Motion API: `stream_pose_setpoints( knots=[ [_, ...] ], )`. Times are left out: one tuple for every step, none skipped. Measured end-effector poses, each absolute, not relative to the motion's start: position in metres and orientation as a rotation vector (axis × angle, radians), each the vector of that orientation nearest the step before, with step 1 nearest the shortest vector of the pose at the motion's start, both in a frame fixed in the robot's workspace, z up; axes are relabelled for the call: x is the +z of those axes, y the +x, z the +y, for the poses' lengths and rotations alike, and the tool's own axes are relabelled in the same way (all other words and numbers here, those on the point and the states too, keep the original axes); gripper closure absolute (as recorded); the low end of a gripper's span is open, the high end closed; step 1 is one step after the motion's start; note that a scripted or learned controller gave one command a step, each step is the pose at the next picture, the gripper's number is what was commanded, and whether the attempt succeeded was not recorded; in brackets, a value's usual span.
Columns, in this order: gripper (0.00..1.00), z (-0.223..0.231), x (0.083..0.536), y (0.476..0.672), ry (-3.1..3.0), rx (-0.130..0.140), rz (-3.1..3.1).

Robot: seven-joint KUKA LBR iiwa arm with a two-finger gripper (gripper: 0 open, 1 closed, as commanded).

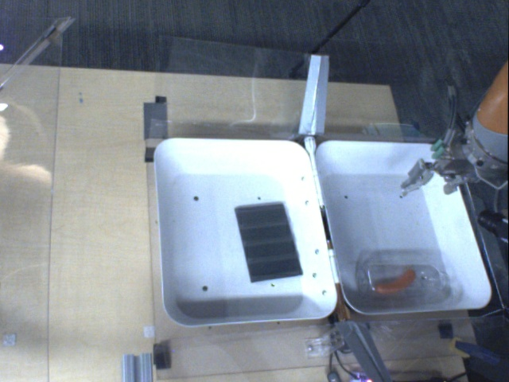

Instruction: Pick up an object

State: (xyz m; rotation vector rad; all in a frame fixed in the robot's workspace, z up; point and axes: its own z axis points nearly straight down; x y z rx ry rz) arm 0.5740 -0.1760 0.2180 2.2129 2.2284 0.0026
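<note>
We see the wooden table [87,237] spread across the scene, carrying two shallow white bins side by side. The left bin [191,165] is the wider of the two, and a dark ribbed rectangular pad [269,241] lies flat near its middle, turned slightly off square to the walls. The right bin [358,173] sits touching the left one along their shared edge, where a grey metal bar [315,94] stands up at the far end of the seam.

The arm [491,122] comes in from the right, its orange band at the edge of the scene, over the far right corner of the right bin. Its end effector [428,175] hangs above the far part of that bin, pointing left and toward us; we cannot tell how it is set, and we see nothing in it.

The task's thing, a clear plastic container [402,277] with an orange piece inside, lies on its side in the near part of the right bin, close to the near wall and well apart from the end effector.
</note>
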Motion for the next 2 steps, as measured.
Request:
stream_pose_setpoints(
  knots=[
    [0.00, -0.108, 0.225, 0.583, 2.057, 0.004, 2.371],
    [0.00, -0.110, 0.204, 0.546, 2.170, 0.004, 2.270]
  ],
)
